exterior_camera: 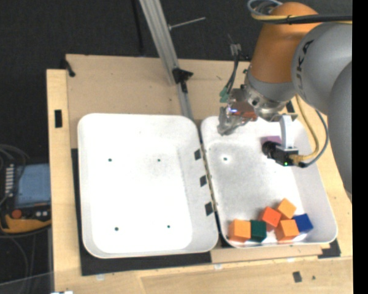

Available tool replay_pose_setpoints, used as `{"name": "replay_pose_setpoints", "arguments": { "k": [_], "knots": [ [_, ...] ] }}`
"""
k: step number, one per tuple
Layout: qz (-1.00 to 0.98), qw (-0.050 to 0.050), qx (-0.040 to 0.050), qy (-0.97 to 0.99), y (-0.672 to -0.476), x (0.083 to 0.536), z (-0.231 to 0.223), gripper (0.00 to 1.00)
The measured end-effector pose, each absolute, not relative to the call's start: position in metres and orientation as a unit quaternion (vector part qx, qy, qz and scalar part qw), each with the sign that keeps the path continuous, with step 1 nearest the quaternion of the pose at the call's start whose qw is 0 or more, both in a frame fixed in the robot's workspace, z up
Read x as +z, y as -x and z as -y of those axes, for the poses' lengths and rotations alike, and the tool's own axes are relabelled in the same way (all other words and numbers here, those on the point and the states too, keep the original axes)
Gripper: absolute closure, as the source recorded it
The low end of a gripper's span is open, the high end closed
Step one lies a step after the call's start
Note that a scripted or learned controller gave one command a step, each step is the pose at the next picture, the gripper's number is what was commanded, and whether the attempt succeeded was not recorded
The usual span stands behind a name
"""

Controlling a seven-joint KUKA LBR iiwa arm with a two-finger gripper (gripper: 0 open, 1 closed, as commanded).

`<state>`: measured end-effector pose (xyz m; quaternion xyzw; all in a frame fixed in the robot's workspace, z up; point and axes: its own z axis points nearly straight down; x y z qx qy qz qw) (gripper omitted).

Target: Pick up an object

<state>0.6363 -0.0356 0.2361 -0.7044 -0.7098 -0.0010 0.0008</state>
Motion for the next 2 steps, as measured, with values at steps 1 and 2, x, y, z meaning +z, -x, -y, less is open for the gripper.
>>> {"name": "replay_pose_setpoints", "arguments": {
  "k": [1,2],
  "knots": [
    [0.71,0.001,-0.0004,0.704,-0.629,0.241,-0.014,1.0],
    [0.71,0.002,0.0,0.704,-0.614,0.243,-0.072,1.0]
  ]
}}
